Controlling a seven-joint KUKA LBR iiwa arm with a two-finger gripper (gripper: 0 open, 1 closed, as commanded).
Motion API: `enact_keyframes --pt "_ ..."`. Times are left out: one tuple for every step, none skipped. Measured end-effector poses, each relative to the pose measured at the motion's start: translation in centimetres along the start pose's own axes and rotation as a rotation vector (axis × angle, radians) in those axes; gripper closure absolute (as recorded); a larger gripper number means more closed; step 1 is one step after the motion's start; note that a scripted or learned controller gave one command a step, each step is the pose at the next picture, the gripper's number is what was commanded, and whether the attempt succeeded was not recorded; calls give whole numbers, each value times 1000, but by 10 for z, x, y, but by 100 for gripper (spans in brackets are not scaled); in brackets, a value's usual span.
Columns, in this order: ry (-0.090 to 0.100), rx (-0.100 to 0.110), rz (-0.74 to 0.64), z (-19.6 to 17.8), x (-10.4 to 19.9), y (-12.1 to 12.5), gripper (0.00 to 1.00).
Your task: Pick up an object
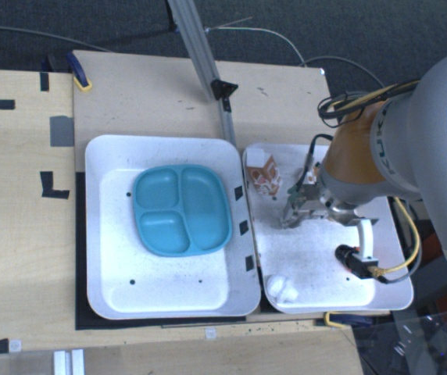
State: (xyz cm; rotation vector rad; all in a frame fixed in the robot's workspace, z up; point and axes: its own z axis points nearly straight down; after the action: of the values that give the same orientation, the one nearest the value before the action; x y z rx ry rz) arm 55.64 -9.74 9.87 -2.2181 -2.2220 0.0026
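Note:
A small brown-and-white packet (265, 176) lies near the top left corner of the right bin (317, 287). A white crumpled lump (282, 289) rests at that bin's near left corner. My gripper (291, 216) hangs low over the middle of the right bin, just right of and below the packet, apart from it. Nothing shows between its fingers. The left bin (106, 272) holds a blue divided plate (182, 209) with three compartments.
A grey metal pole (200, 49) slants from the top of the view down to the gap between the bins. The arm's grey body and orange band (360, 151) cover the right bin's right side. Cables loop beside it.

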Motion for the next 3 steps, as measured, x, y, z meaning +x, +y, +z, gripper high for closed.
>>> enact_keyframes --pt "-1 -5 0 -45 3 7 100" --pt "0 -6 0 -99 9 -1 100" --pt "-1 -7 0 -151 9 0 100"
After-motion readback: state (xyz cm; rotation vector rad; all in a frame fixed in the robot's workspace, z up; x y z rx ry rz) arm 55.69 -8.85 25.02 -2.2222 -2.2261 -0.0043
